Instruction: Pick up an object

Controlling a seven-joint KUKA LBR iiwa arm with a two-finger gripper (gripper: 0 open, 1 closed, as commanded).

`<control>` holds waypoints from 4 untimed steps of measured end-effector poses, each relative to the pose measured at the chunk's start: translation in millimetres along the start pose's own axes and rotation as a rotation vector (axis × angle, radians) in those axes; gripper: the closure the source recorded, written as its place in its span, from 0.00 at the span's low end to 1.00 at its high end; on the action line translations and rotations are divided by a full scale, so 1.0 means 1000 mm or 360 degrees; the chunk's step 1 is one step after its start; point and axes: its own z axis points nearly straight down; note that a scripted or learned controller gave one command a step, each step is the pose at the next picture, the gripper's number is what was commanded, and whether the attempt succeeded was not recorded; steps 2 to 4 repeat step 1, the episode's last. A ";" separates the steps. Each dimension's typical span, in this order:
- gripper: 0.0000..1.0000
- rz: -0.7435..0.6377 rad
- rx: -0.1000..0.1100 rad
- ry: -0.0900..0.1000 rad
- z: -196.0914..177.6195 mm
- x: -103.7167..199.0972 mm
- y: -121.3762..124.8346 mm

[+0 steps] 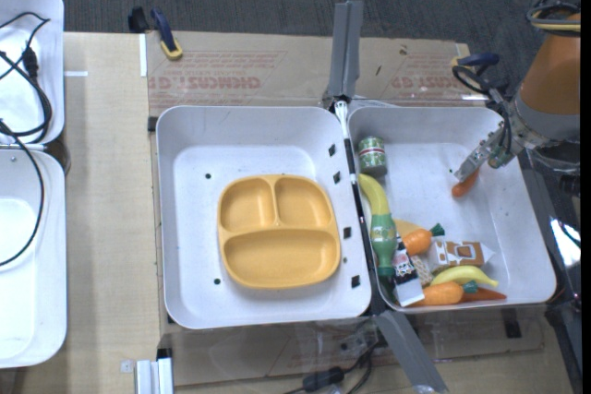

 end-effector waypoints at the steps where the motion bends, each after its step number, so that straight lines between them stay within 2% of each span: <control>1: 1.00 -0.0002 -0.0001 -0.0001 -0.008 -0.001 0.001; 4: 1.00 -0.0002 -0.0001 -0.0001 -0.008 -0.001 0.001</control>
